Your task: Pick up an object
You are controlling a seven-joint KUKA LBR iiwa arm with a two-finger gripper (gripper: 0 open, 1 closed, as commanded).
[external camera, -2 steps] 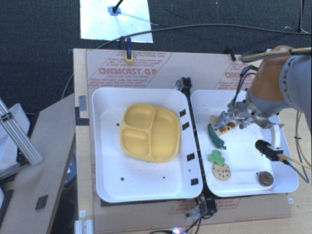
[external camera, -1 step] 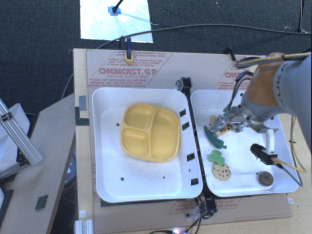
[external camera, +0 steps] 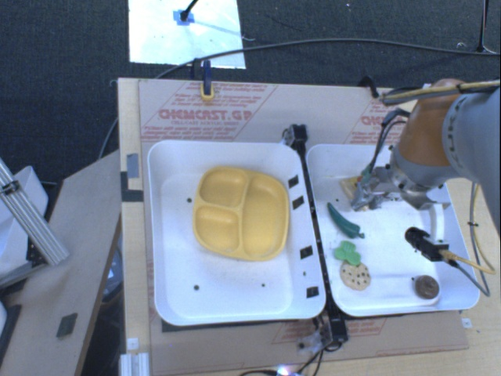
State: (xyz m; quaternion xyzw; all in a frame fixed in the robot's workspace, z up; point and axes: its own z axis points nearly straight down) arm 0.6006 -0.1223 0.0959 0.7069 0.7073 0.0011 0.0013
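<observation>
White bins, 2 side by side, on the bench. The left bin (external camera: 172, 249) holds 1 yellow divided plate (external camera: 239, 212). The right bin (external camera: 391, 265) holds 5 loose items.

Progress: nothing is seen lifted. The gripper (external camera: 365, 198) sits low in the upper left part of the right bin. Whether it is released or clenched cannot be told from this angle, and no item is seen in its hold. In my judgement the pick is at the reach or contact stage; grasp, lift and clearance of the bin are all left to do.

Likely target: a tan piece (external camera: 349, 186), just beside the gripper on its left, near the divider between the bins. It is partly hidden and its outline is unclear, so its heading cannot be stated.

Alternative target: a green pod (external camera: 343, 219), just below the gripper and apart from it. Its long axis runs diagonally, upper left to lower right, with the thicker end lower right.

Further off, toward the near rim: a green leafy piece (external camera: 347, 251), a cookie (external camera: 355, 276) and a brown disc (external camera: 427, 287), all lying flat.
</observation>
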